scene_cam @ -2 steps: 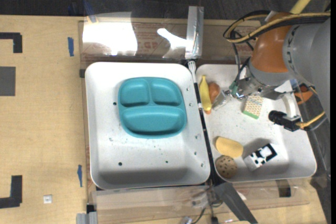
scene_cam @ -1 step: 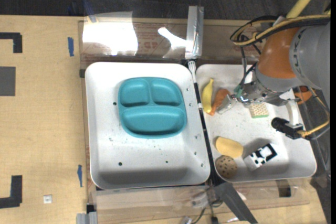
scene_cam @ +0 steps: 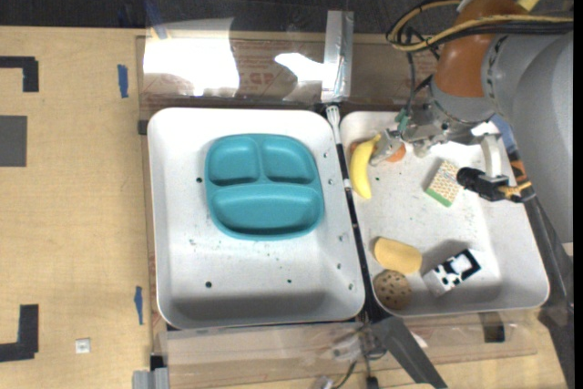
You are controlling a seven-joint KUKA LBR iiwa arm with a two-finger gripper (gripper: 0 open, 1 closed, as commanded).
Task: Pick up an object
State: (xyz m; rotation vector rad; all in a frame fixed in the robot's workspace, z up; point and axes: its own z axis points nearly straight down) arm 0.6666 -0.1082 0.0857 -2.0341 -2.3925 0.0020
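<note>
My gripper (scene_cam: 399, 139) hangs low over the far left corner of the right bin (scene_cam: 510, 287). Right under it lies a small orange thing (scene_cam: 394, 152), partly hidden by the gripper. A yellow banana (scene_cam: 361, 167) lies just left of the gripper along the bin's left wall. A pale checked block with a green edge (scene_cam: 443, 184) rests a little to the right of it. Nothing shows between the fingers.
Near the right bin's front lie a yellow rounded lump (scene_cam: 398, 255), a brown speckled cookie (scene_cam: 393, 288) and a black-and-white cube (scene_cam: 455, 271). The left bin (scene_cam: 173, 223) holds a teal divided plate (scene_cam: 264, 185). The arm covers the right bin's far right corner.
</note>
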